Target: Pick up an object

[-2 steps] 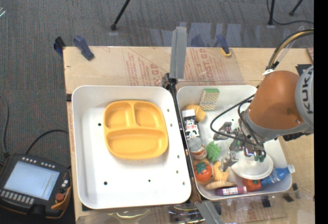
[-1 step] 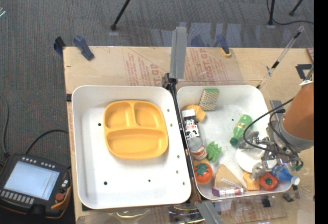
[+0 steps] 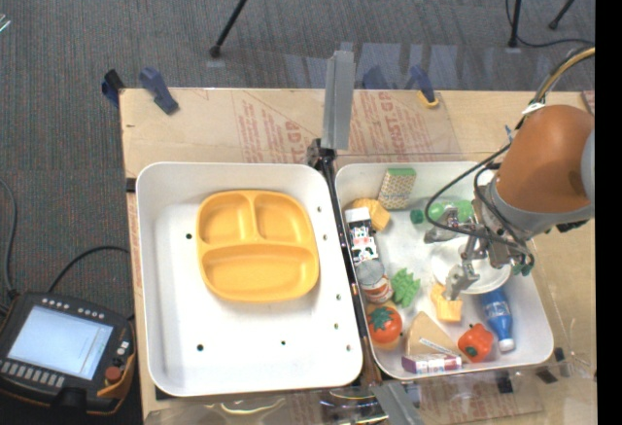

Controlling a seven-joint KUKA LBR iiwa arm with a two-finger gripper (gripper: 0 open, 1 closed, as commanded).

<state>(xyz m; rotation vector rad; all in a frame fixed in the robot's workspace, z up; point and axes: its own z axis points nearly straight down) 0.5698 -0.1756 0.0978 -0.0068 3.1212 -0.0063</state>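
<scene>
You have two bins: the left bin [image 3: 165,336] holds only a yellow tray [image 3: 258,245], and the right bin [image 3: 536,316] carries all the clutter. The arm [image 3: 544,170] hangs over the right bin's far side with the gripper [image 3: 466,279] low among the items, its fingers spread and nothing between them. Just beneath it sits a small yellow block [image 3: 448,306], probably the nearest candidate. Close beside it are a bottle [image 3: 499,320], an orange pepper [image 3: 475,342] and a cheese wedge [image 3: 428,331]. Drop straight down, centre the block between the fingers, and avoid nudging those neighbours before you close.
</scene>
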